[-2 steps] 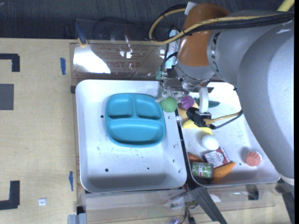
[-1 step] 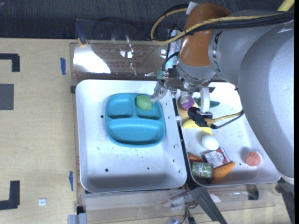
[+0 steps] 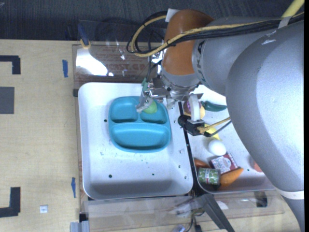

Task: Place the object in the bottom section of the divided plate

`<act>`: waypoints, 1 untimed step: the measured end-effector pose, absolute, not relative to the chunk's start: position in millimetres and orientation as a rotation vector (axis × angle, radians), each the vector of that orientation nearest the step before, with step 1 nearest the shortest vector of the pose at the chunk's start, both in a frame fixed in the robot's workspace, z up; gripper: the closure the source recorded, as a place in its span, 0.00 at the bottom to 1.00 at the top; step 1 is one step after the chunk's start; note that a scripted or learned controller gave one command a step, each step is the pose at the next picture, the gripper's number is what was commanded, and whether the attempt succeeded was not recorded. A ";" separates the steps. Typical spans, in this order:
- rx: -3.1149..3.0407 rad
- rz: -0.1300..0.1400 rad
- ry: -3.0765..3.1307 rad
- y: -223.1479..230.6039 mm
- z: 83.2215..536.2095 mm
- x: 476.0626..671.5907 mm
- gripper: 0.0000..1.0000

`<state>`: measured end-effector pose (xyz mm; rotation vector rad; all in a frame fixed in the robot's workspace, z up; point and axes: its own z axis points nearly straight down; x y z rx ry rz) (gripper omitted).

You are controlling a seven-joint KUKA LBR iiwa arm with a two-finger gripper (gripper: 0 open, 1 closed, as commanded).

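Observation:
A blue divided plate (image 3: pixel 139 135) lies in the left white bin (image 3: pixel 125 178). It has two small sections along its far side and one wide section nearer the camera. A pale green round object (image 3: pixel 152 108) sits in the far right small section. My gripper (image 3: pixel 146 102) hangs over that section, its metal fingertips right at the green object's left side. The grey arm with its orange band (image 3: pixel 186 28) reaches in from the right and hides much of the right bin.
The right bin (image 3: pixel 241 185) holds a white egg (image 3: pixel 217 148), a carrot (image 3: pixel 231 176), a small green can (image 3: pixel 209 176), a red packet (image 3: pixel 225 163), a teal piece (image 3: pixel 212 106) and yellow items. Black cables loop above the bins.

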<state>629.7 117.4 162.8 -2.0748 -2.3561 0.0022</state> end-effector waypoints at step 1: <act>-2.076 -0.003 -2.359 117.8 174.5 630.9 1.00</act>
